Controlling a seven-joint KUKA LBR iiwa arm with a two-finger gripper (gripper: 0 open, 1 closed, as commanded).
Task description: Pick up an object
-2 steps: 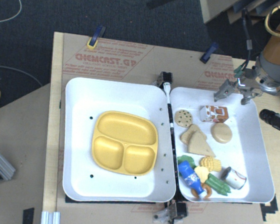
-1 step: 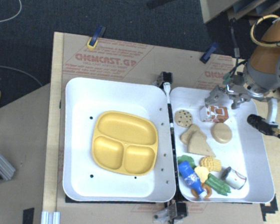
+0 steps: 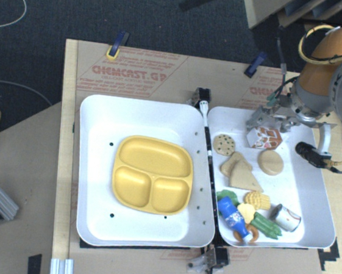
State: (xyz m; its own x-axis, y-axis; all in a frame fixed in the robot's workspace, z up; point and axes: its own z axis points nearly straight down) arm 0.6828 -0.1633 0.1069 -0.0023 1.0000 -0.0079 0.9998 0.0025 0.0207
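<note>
Nearest, a silver can (image 3: pixel 285 218) lies sideways — the tool (image 3: pixel 270 121) touches a red-and-white carton (image 3: pixel 265 138), grip state unclear.

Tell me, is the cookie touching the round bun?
Apart. The camera view shows bare white bin floor between the chocolate chip cookie and the round tan bun.

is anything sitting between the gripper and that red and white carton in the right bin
Nothing visible does. The gripper hangs right above the red and white carton at the back of the right bin. The cookie and the tan round piece lie off to the sides, not in the path.
</note>
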